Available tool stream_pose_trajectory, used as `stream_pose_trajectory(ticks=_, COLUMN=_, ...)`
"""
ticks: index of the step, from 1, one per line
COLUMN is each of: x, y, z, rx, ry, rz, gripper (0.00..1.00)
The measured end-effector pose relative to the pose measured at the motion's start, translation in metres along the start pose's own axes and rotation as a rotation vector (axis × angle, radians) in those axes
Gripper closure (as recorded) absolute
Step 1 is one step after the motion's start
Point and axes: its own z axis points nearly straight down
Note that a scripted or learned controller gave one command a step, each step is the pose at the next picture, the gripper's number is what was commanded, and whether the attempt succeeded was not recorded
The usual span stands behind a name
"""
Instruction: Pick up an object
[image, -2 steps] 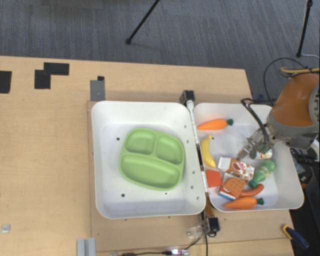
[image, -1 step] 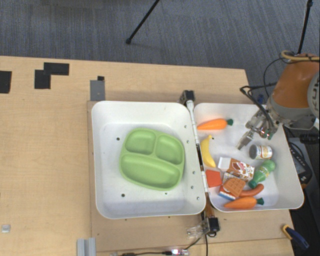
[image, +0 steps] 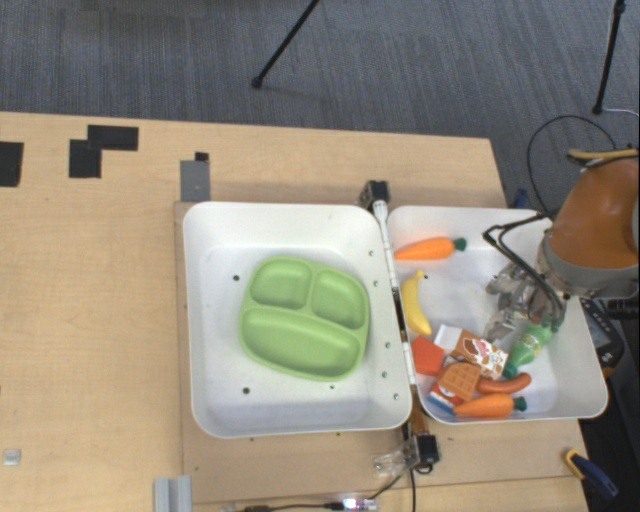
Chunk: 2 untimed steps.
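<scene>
Orange-banded arm is hanging over the right bin (image: 570, 400), gripper (image: 520, 305) sitting just above a green bottle (image: 530, 342); can't tell from this angle how the gripper is set or whether it's carrying anything; the toys are piling up at the bin's near end, with a carrot (image: 428, 249) and banana (image: 415, 304) lying apart; I'd be targeting one of those loners, descending straight down; snack packet (image: 478, 352) print is too small to read.

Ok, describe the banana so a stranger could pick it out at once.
Find the right-hand white bin, the one crowded with toy food. Along its left wall, just below the orange carrot, lies the banana. It is the only yellow item there, a slim curved piece above the red block.
</scene>
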Motion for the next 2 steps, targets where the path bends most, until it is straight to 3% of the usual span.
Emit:
stream_pose_trajectory(ticks=1, x=-0.003, y=0.001, z=-0.012, rx=-0.003, ry=-0.010, rz=0.004, gripper=1.00)
stream_pose_trajectory(ticks=2, x=0.015, y=0.068, z=-0.085, rx=0.000, ry=0.003, rz=0.358, gripper=1.00)
